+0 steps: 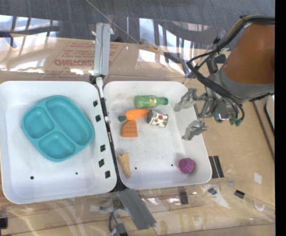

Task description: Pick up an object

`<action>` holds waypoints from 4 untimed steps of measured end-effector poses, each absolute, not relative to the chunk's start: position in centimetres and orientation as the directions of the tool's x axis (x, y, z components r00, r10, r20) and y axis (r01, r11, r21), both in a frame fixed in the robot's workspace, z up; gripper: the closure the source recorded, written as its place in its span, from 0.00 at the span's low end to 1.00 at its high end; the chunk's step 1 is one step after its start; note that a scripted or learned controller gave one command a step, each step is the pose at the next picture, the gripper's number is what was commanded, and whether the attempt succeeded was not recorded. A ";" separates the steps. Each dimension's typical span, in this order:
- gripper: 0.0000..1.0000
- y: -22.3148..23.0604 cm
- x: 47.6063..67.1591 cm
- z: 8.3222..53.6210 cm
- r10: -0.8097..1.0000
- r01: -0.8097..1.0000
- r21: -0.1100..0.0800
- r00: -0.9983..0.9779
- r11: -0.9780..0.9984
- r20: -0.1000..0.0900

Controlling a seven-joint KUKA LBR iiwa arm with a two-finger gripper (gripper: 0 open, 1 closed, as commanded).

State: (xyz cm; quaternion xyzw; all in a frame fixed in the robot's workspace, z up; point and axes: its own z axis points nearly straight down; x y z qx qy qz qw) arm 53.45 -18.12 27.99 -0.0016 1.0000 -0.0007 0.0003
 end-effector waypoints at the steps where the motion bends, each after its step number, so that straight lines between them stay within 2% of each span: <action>1: 0.00 -18.0 49.6 15.8 0.111 0.111 0.002 -0.994 0.994 0.008; 2: 0.00 -19.9 47.9 9.3 0.335 0.335 0.001 -0.942 0.942 -0.004; 3: 1.00 -19.8 48.2 10.5 0.325 0.325 0.001 -0.946 0.946 -0.008; 4: 1.00 -20.9 52.0 19.0 -0.032 -0.032 -0.002 -0.999 0.999 -0.006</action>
